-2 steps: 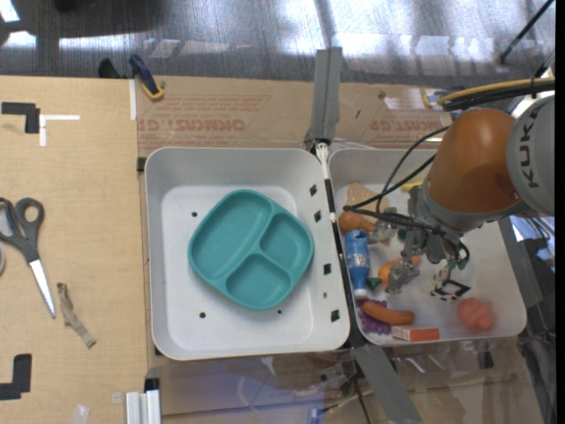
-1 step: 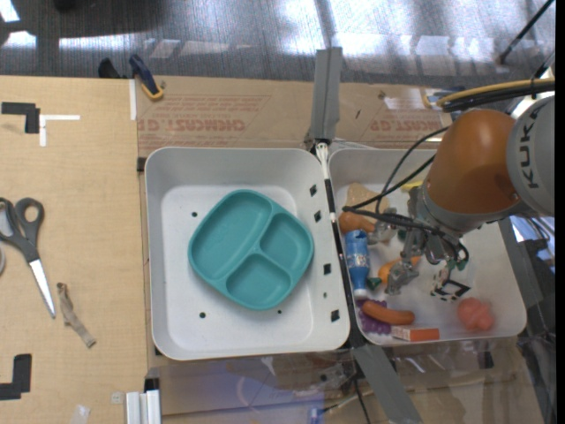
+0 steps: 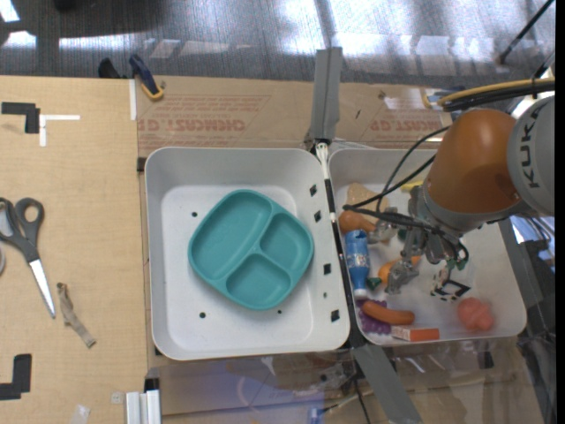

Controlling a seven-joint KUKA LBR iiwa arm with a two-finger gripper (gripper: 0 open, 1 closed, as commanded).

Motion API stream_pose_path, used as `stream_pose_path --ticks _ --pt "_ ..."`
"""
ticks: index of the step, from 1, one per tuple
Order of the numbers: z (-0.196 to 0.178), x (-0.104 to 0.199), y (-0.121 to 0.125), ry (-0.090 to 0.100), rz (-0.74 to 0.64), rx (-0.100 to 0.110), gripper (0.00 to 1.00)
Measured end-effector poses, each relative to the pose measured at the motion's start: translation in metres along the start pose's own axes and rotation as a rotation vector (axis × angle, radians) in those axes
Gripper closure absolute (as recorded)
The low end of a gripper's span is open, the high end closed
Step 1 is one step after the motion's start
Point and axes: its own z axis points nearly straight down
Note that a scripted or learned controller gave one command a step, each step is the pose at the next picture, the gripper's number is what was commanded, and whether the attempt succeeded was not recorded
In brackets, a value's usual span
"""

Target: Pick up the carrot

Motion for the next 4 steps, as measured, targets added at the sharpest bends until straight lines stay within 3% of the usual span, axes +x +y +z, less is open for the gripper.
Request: stream_pose_path --ticks 1,2,3,4 --pt "0.000 0.003 -0.004 0.001 -0.086 -0.001 0.00" --pt "-0.009 0.002 -0.003 -0.002 -0.089 0.000 1.00" --pt "-0.098 -0.009 0.023 0.001 0.184 -0.001 1.00" --pt "-0.108 -0.010 0.023 -0.002 0.181 0.000 1.00"
